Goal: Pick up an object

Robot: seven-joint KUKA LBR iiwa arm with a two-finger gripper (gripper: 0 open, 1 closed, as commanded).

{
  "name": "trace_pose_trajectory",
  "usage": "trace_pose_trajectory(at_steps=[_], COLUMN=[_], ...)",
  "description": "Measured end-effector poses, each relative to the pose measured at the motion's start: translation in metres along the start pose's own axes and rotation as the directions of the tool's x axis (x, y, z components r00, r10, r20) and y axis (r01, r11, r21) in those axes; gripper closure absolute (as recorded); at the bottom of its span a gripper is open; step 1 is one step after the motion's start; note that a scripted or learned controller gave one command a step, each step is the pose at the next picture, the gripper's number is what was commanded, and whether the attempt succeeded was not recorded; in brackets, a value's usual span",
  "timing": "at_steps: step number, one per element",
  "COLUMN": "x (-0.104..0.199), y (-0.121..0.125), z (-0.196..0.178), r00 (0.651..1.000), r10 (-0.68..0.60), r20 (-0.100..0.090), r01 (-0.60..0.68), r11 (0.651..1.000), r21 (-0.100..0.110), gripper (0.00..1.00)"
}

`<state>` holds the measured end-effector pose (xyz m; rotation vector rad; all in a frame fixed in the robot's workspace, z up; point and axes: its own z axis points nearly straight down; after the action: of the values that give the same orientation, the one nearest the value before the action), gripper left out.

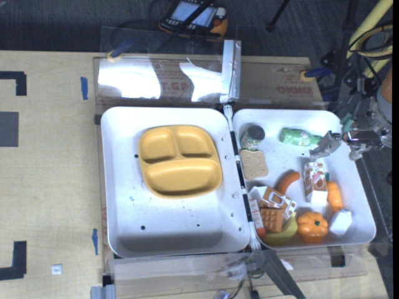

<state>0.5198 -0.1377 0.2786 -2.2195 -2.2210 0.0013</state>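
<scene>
My gripper [340, 146] hangs over the right rim of the right bin [365, 204], open, with nothing between its fingers. Just left of it lies a green packet [298, 137]. Below it stands a small carton [315, 179] beside an orange carrot [335, 195]. Further left in that bin are a dark-lidded jar [252, 136], a bread slice [254, 164] and a sausage [287, 181]. A waffle [272, 217], a small pumpkin [312, 226] and a white block [341, 222] crowd the near end.
The left bin [124, 217] bears a yellow divided plate [179, 159]. A clear panel [162, 73] and a metal post [230, 67] stand behind the bins. Cables and stands clutter the far right.
</scene>
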Motion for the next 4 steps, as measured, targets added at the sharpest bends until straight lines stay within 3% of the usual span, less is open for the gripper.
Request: trace_pose_trajectory(at_steps=[1, 2, 3, 4], x=[0.007, -0.023, -0.05, -0.058], y=[0.019, 0.05, 0.057, 0.059], z=[0.159, 0.172, 0.172, 0.156], r00=[1.0, 0.997, 0.996, 0.996], r10=[0.0, 0.079, 0.086, 0.089], r20=[0.007, 0.002, -0.002, 0.018], r01=[0.0, -0.078, -0.086, -0.088], r11=[1.0, 0.996, 0.995, 0.994], r21=[-0.019, -0.039, -0.046, -0.064], gripper=[0.0, 0.0, 0.0, 1.0])
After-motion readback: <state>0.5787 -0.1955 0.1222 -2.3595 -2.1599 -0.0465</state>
